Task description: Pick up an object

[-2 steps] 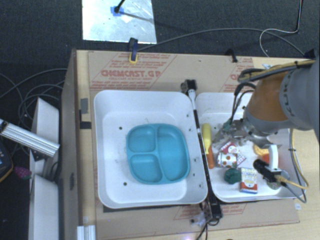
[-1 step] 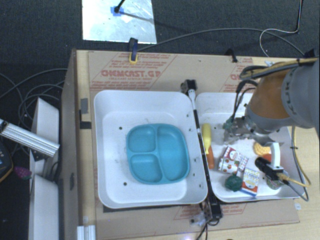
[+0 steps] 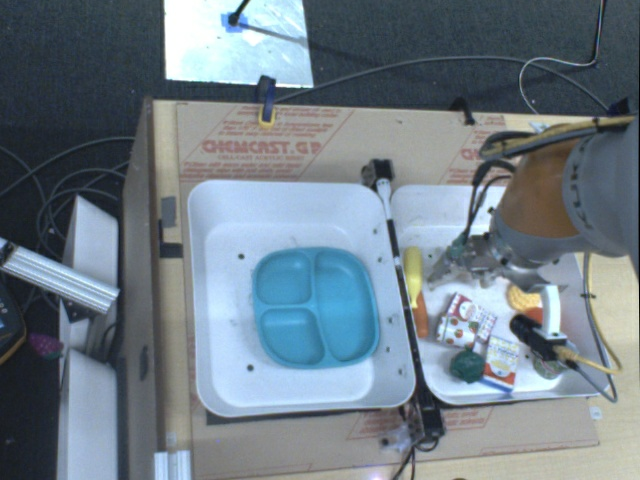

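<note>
Small carton (image 3: 466,320), red and white, lies near the middle of the right bin (image 3: 432,204) and is the likeliest target, since it sits just beside the gripper (image 3: 465,260) on the side toward the bin's near edge. The gripper is low over the bin floor, between the carton and the far edge. Nothing is visibly in its grasp, and I cannot tell from this slanted view whether it is open or closed. The arm (image 3: 560,193) comes in over the bin's right edge. Along the bin's left edge lie a long yellow piece (image 3: 411,268) and, just beyond it toward the near edge, an orange piece (image 3: 421,314). A green lump (image 3: 465,366) and a second carton (image 3: 501,360) sit side by side close to the near edge. In the left bin (image 3: 228,218) lies a blue plate (image 3: 315,304). I judge the step in hand to be the approach, with the pick not yet made. The next move would call for centring over one object, probably the small carton, then descending and closing without nudging its neighbours.
</note>
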Controlling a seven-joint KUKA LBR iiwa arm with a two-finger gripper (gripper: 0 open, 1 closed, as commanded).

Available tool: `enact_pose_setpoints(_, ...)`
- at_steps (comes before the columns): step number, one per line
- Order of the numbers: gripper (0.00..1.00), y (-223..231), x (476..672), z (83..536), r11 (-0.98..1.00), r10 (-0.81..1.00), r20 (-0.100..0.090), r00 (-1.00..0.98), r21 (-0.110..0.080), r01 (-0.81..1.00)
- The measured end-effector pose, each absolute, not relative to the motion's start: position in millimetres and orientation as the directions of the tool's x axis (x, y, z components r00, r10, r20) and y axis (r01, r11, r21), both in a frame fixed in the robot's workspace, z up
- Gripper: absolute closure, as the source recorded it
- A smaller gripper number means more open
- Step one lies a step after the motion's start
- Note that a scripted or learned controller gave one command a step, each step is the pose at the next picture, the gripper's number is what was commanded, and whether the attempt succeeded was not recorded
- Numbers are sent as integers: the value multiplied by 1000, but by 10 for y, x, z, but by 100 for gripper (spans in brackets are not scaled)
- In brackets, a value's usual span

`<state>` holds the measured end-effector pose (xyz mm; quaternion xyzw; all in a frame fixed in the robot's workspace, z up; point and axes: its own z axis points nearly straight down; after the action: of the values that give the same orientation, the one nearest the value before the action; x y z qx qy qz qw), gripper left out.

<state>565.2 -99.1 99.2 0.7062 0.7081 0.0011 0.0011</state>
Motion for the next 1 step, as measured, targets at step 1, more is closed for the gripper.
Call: enact_pose_setpoints(1, 0, -1514, 5638, 1910, 1, 1000, -2, -1, 5, 1000)
